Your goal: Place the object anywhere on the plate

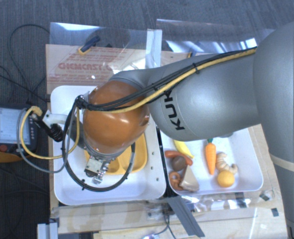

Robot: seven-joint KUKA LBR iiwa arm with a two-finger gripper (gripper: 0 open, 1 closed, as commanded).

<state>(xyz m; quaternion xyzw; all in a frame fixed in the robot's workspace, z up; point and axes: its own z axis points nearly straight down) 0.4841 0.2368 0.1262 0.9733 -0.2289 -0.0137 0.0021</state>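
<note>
Plate (141, 158), 1 and yellow, lies flat in the view's left bin (67, 193) of 2. The arm (212, 98) covers most of it, so its outline and long axis cannot be told. The gripper (94, 169) hangs over the plate's left part; whether it is spread or pressed together cannot be told. The right bin (249, 163) holds 1 carrot (211, 157), lying near to far with its green top toward the far side. It also holds 1 banana (183, 148), 1 orange fruit (225, 179) and several brown pieces (176, 156), all well apart from the plate.
</note>
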